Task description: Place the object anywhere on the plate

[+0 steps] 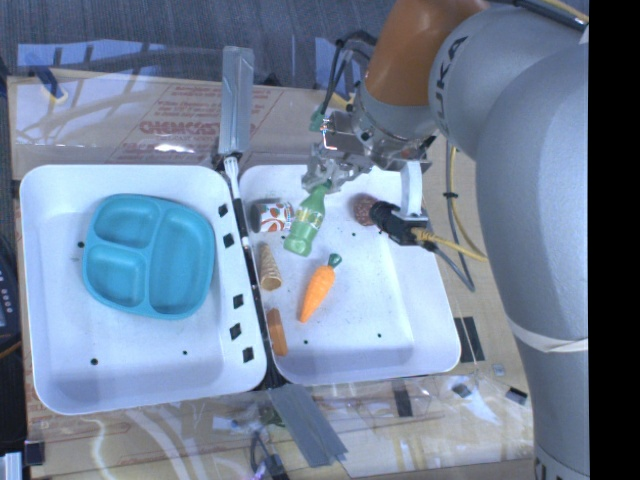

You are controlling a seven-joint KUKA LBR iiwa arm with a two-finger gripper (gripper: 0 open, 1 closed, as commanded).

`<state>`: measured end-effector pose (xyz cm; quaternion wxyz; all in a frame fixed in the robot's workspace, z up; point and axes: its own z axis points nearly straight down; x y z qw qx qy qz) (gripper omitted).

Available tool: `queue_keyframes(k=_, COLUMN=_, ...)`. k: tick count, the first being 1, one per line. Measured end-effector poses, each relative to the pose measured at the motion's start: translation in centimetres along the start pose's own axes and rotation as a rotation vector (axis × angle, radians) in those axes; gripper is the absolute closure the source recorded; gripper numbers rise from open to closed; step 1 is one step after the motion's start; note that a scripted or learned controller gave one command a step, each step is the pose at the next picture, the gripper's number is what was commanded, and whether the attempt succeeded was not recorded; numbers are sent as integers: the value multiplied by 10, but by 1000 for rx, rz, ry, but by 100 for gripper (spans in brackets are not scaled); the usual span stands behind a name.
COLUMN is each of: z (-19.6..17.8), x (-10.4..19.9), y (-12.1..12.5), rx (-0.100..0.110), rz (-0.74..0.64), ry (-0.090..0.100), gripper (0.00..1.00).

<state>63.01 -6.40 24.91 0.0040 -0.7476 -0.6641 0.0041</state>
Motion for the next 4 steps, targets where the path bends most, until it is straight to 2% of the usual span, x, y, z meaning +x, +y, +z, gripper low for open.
queue_keyframes(k=1, z=52, x=44, y=-19, rx=-1, rz=-35, ry=-1, gripper=100)
queue_keyframes(k=2, z=61, x=131, y=-37, rx=-2, rz=-180, ry=-1, gripper=100)
queue_keyframes(k=3, z=116, x=200, y=-25, rx=-2, rz=-179, ry=-3, gripper=100)
queue_keyframes(k=4, z=115, x=200, y=-24, rx=-4, rz=-178, ry=-3, gripper=0)
